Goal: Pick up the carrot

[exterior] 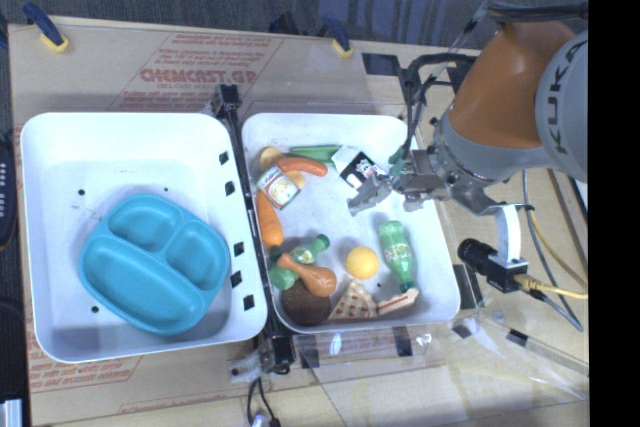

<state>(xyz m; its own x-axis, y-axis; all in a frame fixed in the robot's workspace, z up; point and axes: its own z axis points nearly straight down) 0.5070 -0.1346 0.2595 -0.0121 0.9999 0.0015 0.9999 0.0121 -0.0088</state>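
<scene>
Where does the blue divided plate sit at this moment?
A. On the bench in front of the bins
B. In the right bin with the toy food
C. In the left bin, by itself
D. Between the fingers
C: the blue divided plate lies flat in the left bin; the toy food, including the carrot, is in the right bin.

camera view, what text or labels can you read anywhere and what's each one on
"CHEMCAST GP": red print on the brown protective sheet under the bins, behind the left bin.
Smaller red lines beside and under it: too blurred to read.
Label on the small can in the right bin: too small to read.
Black and white packet near the hand: markings unreadable.
</scene>
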